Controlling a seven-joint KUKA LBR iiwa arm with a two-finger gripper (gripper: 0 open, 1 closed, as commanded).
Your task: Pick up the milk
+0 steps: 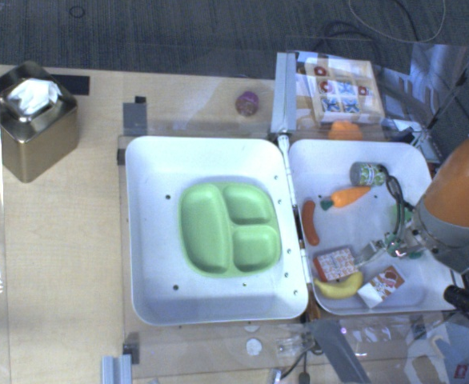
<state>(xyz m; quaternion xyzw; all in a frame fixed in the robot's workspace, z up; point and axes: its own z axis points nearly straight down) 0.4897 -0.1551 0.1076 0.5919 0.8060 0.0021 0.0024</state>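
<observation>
The milk (382, 285) is a small red-and-white carton lying on its side near the front of the right bin (414, 162). My gripper (384, 249) hangs low over the middle of that bin, just behind the carton and apart from it, on the grey arm with its orange band (462, 184) reaching in from the right. Nothing shows in its grasp.
Around the milk lie a banana (338, 287), a red patterned box (335, 262), a sausage (310, 222), a carrot (350, 198) and a can (368, 173). A green divided tray (229, 228) sits in the left bin (150, 214). A metal tissue box (31, 118) stands at far left.
</observation>
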